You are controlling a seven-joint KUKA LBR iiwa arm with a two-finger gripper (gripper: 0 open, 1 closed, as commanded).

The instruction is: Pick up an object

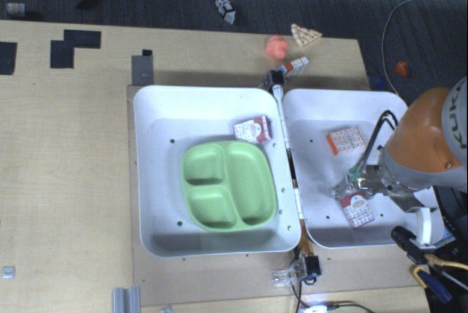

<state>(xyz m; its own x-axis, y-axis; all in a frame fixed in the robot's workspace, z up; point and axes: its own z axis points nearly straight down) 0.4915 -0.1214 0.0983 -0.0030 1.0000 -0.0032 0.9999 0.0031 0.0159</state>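
Hovering end effector (351, 189) just above red-white packet (358, 210) in rt bin (314, 158); finger state unclear

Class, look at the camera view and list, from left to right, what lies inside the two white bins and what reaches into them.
Green divided tray → small red-and-white carton → orange-and-white packet → red-and-white packet under the gripper → the arm's orange band.
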